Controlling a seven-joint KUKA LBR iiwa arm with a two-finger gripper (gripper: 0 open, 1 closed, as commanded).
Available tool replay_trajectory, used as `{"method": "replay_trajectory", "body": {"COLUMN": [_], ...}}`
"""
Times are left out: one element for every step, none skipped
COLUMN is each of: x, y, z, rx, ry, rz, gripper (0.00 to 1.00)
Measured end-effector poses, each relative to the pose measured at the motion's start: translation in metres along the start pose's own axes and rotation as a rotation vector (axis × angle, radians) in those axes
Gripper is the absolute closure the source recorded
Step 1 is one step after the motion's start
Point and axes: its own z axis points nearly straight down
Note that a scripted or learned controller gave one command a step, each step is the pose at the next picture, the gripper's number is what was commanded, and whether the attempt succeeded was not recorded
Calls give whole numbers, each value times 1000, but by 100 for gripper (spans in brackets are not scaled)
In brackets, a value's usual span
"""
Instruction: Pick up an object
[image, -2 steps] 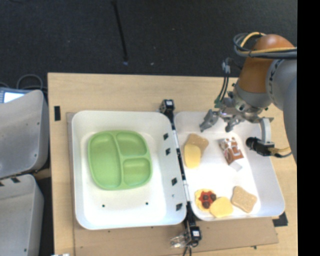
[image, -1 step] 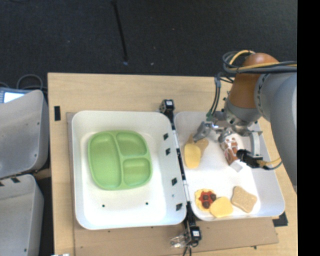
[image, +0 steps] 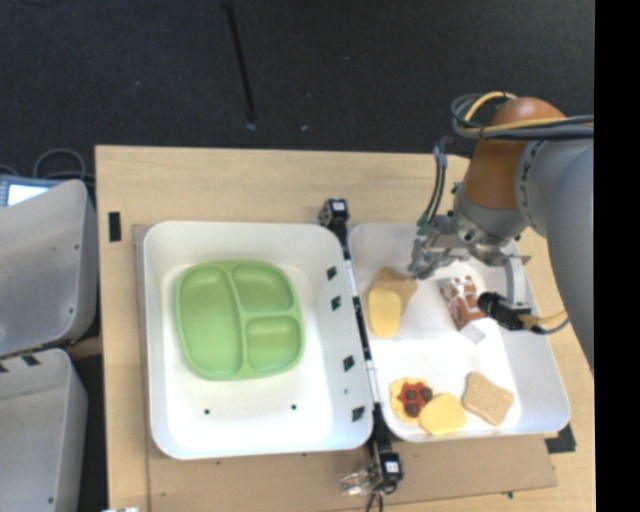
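1. Camera view, the arm: the grey arm with its orange band reaches into the right shallow white bin (image: 530, 390), and its hand (image: 428, 255) hangs low over the bin's far part, just beside the top end of the pale yellow wedge of toy cheese (image: 386, 306). Whether the hand is spread or closed, I cannot tell; nothing is visibly held.
2. Camera view, the risks: judging by where the hand sits, it may meet only the wedge's narrow tan tip, so the piece could pivot or slide toward the divider instead of lifting. The small brown-and-white packet (image: 463, 299) lies near on the other side and could be nudged.
3. Camera view, the likely target: the cheese wedge lies flat in the right bin's left part, close to the divider, smooth and probably slippery.
4. Camera view, the rest: a tan toy bread slice (image: 489, 397), a yellow round piece (image: 442, 414) and a red-topped toy item (image: 411, 395) lie at the near end, while the green sectioned plastic tray (image: 240, 319) sits in the left white bin (image: 160, 400).
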Motion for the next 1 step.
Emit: {"method": "replay_trajectory", "body": {"x": [-7], "y": [3], "z": [-64], "rx": [-2], "ry": [0], "rz": [1], "gripper": [100]}}
